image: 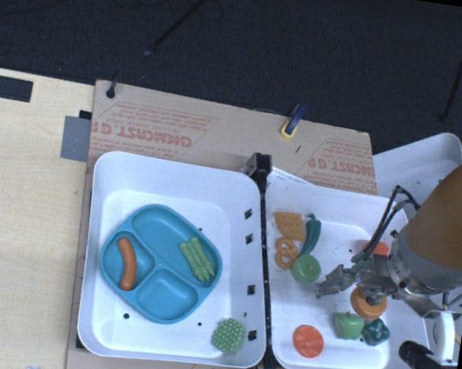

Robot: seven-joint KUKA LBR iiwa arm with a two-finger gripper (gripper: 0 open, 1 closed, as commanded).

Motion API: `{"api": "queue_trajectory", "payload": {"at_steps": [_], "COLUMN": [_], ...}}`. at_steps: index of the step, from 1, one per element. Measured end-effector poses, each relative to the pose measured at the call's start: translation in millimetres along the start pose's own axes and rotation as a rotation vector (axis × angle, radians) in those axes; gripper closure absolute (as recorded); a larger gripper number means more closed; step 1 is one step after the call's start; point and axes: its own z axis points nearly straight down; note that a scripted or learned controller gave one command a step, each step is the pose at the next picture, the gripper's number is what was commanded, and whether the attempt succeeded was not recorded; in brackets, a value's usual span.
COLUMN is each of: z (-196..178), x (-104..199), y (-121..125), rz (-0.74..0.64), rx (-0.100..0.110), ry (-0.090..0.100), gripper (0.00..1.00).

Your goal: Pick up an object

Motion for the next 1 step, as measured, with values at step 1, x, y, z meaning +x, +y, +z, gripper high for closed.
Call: {"api": "queue_trajectory", "payload": {"at_steps": [1], "z": [-5.5], "x": [-0.3], "y": [2.7], "rz": [-0.002], "rx": [-0.012], "ry": [-0.002], "gripper": [0.00]}}
